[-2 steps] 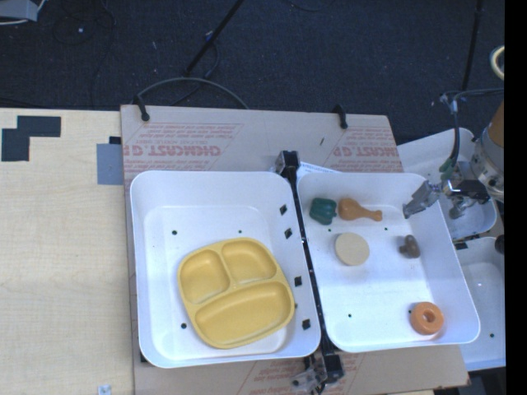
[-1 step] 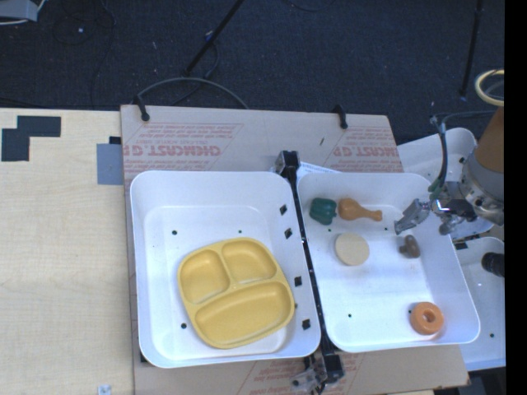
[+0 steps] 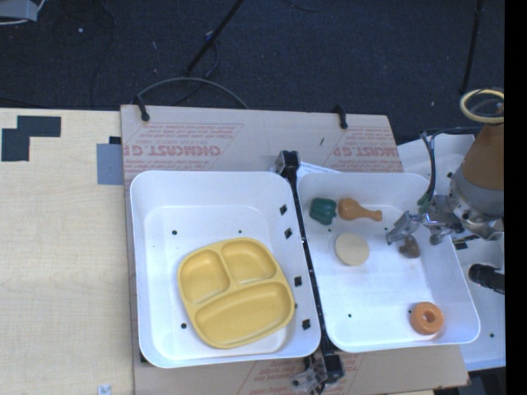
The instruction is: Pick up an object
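Observation:
The right bin (image 3: 387,336) holds a green lump (image 3: 323,211), a tan drumstick-shaped toy (image 3: 359,211), a cream round disc (image 3: 352,249) and an orange ring (image 3: 426,318). My gripper (image 3: 403,240) hangs over the right side of this bin, right of the cream disc and apart from it. It is open, with nothing between its fingers. The drumstick toy lies up and to the left of it, and the orange ring sits well below it near the bin's front right corner.
A yellow divided plate (image 3: 236,290) lies in the left bin (image 3: 156,220). A black divider (image 3: 300,253) runs between the two bins. The arm's orange band (image 3: 486,151) and cables sit at the right edge.

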Tool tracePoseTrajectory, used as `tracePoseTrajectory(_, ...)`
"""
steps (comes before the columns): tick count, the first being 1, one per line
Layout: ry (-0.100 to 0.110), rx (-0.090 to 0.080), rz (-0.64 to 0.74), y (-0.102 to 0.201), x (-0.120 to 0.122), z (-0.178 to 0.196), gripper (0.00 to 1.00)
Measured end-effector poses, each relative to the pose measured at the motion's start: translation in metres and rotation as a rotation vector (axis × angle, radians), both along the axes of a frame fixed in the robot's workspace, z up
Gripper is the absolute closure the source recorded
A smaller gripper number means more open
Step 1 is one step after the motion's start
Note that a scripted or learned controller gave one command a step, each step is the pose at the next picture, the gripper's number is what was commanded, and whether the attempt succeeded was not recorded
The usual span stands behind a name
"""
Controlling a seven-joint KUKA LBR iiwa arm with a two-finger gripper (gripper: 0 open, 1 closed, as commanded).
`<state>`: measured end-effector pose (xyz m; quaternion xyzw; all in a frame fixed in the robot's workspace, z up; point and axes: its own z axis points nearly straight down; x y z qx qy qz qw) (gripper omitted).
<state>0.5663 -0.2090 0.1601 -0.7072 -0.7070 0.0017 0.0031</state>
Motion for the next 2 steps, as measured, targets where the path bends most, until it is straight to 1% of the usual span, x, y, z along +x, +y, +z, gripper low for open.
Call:
tracePoseTrajectory(1,0.0,0.0,0.0,-0.001,0.006,-0.046,0.0)
tracePoseTrajectory(2,-0.003,-0.001,-0.001,-0.002,0.006,-0.033,1.0)
